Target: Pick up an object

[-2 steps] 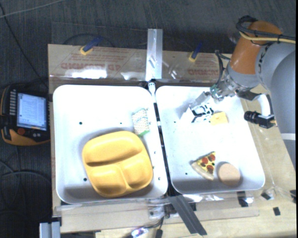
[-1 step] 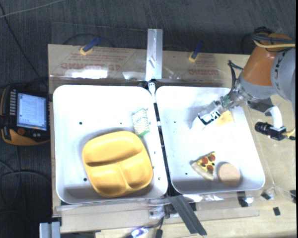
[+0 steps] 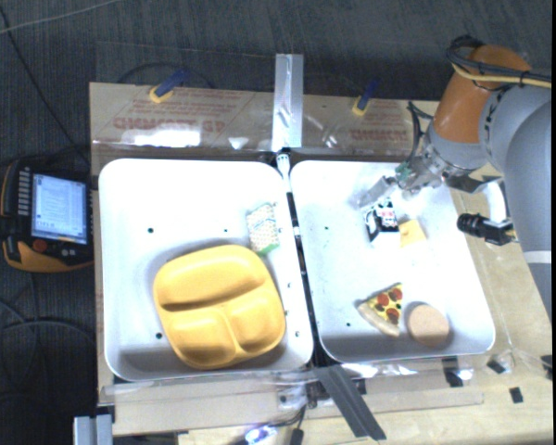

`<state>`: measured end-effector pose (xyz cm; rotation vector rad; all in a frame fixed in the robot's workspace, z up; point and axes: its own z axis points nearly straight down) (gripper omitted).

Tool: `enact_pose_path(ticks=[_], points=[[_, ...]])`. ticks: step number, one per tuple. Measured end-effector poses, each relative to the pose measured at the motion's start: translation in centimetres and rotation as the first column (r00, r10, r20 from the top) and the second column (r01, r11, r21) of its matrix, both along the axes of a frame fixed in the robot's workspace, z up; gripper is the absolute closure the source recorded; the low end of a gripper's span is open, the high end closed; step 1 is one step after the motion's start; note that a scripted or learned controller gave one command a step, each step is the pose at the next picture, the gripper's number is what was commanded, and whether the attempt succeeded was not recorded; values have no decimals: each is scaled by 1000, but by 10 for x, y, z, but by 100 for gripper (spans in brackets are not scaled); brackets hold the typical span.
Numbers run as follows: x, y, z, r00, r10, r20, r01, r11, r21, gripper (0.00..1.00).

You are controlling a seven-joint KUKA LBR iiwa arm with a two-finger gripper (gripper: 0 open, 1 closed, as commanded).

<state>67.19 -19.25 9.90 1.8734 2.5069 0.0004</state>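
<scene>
While your end effector hangs over the right bin, you cannot tell its grip.
Your pizza slice points left, crust touching the round cookie.

I see dark grey carpet floor around the light wooden bench. Thin pale cables trail across the carpet at upper left. A black and orange handheld pendant with a lit screen lies left of the bench.
</scene>
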Motion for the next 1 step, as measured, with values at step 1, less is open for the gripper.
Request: enact_pose_path(ticks=[1], points=[[-39, 57, -9, 995, 103, -1, -103, 995, 2, 0]])
